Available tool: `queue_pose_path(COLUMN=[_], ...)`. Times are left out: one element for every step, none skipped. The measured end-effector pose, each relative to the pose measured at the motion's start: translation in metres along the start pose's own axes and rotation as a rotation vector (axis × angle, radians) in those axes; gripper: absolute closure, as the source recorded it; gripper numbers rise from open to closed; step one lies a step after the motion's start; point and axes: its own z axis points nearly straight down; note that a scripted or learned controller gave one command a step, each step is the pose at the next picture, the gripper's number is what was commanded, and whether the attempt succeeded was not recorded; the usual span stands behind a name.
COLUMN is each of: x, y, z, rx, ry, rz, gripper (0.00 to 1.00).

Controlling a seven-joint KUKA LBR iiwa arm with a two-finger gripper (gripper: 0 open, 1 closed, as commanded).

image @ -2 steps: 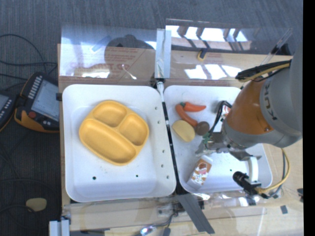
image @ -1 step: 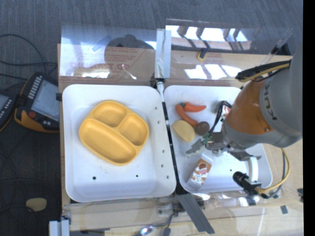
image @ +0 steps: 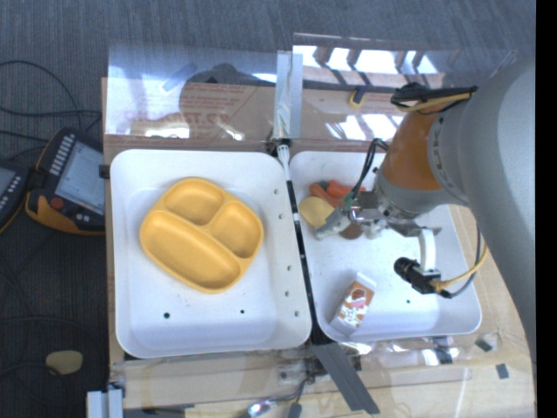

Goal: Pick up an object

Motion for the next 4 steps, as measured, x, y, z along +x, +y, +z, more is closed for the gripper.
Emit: queue_pose_path(x=[-0.0004,-0.0004,0.0004,0.0002], y=[0.0006,0.0002,-0.0005,-0.0005], z=[-0.0105,-0.0099,-0.0177,-0.0177], rx=[-0.001,0.0,0.004,0.004], ry=[-0.001,-0.002,-0.001,-0.001], rz=[0.0,0.001,0.0,0.0], gripper=[1.0,0.0,1.0,0.0])
